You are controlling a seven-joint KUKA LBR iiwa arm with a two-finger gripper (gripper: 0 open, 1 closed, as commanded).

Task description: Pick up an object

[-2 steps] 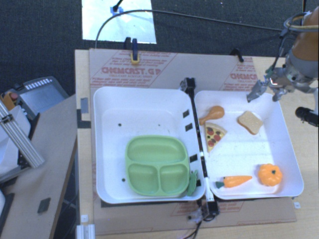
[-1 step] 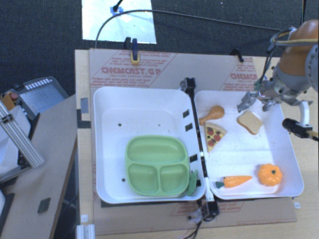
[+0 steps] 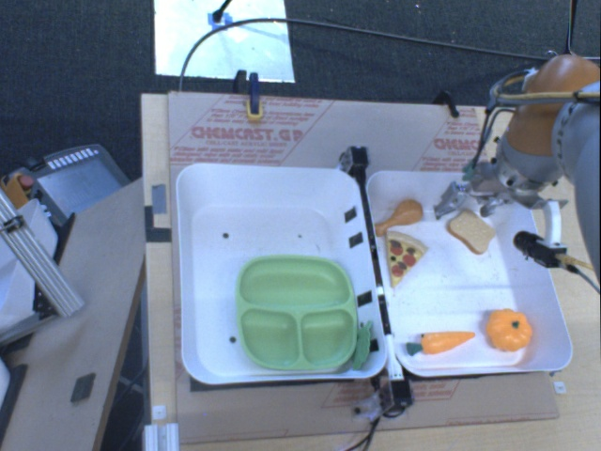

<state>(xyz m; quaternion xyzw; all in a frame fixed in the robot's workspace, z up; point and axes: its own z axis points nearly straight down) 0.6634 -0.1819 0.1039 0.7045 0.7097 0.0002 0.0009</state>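
A black clip (image 3: 355, 161) sat near the pincer (image 3: 460, 197), toward the view's left. Beyond the pincer, toward the top of the view, lay a cardboard sheet (image 3: 282, 130) with red print. A small black clamp (image 3: 449, 104) gripped its far edge nearly straight above the pincer, and a yellow-and-blue clamp (image 3: 254, 97) held it well off to the left. Farther up and left, a pale square sheet (image 3: 225, 26) rested on dark carpet (image 3: 75, 54), with a black cable (image 3: 394, 34) running across it. Far to the pincer's left were a grey handheld console (image 3: 80, 181), a slanted aluminium rail (image 3: 33, 252) and a wooden side table (image 3: 94, 327).
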